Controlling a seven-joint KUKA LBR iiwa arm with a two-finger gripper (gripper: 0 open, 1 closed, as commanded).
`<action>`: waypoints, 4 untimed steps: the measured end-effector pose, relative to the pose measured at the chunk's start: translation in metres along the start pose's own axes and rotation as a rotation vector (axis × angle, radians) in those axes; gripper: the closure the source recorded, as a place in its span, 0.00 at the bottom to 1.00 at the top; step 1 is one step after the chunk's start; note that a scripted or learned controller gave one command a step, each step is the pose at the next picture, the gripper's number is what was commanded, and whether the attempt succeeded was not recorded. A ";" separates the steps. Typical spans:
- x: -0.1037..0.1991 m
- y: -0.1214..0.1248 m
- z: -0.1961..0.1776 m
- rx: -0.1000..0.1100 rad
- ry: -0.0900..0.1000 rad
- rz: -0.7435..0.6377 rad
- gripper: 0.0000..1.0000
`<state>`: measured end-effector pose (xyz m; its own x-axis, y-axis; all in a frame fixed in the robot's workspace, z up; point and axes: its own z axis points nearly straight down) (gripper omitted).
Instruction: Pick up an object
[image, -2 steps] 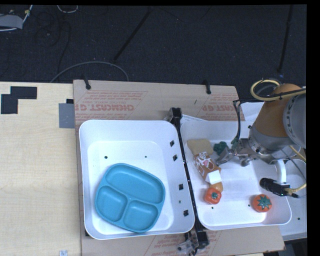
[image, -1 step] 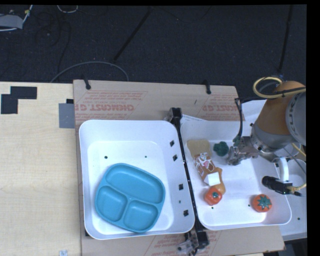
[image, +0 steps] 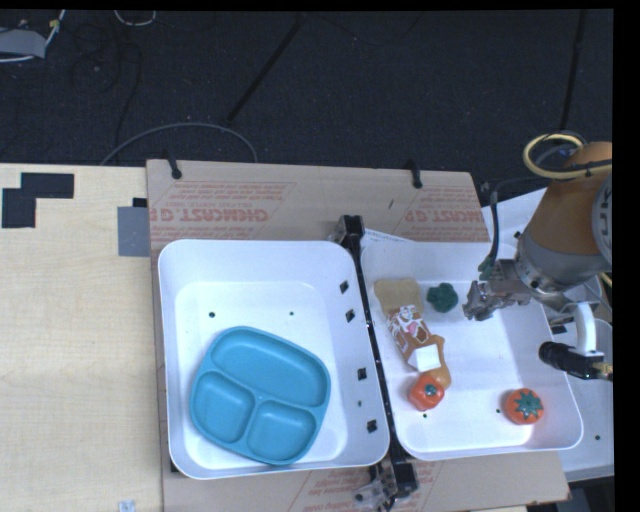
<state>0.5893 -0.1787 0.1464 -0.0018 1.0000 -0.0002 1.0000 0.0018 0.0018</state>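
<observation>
Dark carpet with loose cables fills the top of the frame, and below it a pale bench carries two white bins side by side. Left of centre, the left bin (image: 180, 290) holds a blue divided plate (image: 262, 396). Right of centre, the right bin (image: 560, 430) holds everything I could pick.

My gripper (image: 480, 303) hangs low over the upper part of that right bin, at the end of my arm coming in from the frame's right; I cannot tell how it is set from this angle. The nearest thing is a small dark green piece (image: 442, 296), just beside me toward frame-left and about level with me. It looks compact, with no clear long axis. Further left and lower lies a gingerbread-house toy (image: 415, 335), its length running from upper left to lower right. A tomato-like toy (image: 426, 393) sits below that, and a small pumpkin (image: 522, 405) lies below me, near the bin's lower edge. I judge the green piece the shortest reach: a small shift toward frame-left.
</observation>
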 end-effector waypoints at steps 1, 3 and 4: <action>-0.001 0.001 -0.053 -0.001 -0.001 -0.001 1.00; 0.093 0.012 -0.045 0.006 0.002 -0.002 1.00; 0.135 0.017 -0.046 0.005 0.001 -0.002 1.00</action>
<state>0.6061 -0.0432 0.1922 -0.0035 1.0000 0.0007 1.0000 0.0035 -0.0029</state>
